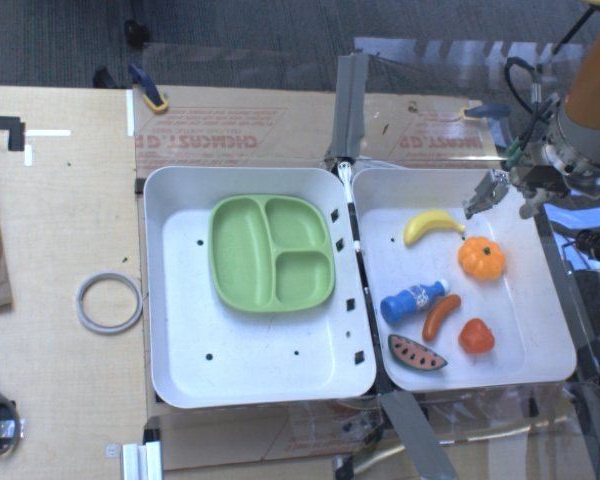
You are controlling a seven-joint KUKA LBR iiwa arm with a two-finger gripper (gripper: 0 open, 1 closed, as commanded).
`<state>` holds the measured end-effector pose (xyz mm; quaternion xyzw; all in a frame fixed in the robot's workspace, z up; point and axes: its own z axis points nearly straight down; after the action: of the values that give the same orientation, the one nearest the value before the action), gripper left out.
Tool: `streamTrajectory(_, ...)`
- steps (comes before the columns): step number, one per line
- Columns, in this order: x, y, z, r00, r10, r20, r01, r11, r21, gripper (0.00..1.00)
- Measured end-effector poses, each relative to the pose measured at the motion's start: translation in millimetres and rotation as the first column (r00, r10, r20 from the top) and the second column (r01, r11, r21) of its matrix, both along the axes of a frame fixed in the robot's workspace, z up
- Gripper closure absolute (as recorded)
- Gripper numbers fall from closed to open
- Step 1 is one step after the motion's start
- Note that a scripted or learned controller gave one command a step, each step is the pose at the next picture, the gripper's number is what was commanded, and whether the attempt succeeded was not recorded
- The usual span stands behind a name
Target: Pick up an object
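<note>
1. The gripper [507,196] hovered just above-right of the banana [432,226], fingers spread and holding nothing.
2. The pumpkin [481,259] lay just below-right of the banana.

Two white bins: left bin [170,298], right bin [540,338]. One green divided plate [272,253]. One banana [432,226], one orange pumpkin [481,258], one blue bottle [413,301], one sausage [440,316], one red pepper [476,336], one watermelon slice [416,354]. One tape ring [109,301] on the surface [60,228].
</note>
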<state>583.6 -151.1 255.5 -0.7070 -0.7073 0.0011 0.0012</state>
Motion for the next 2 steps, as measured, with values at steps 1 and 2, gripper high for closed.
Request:
streamTrajectory(1, 14, 2, -133, 0.994, -0.113, 0.012, 0.113, 0.994, -0.001, 0.0)
streamTrajectory(2, 52, -13, -164, 0.983, -0.185, 0.001, 0.185, 0.983, -0.002, 0.0)
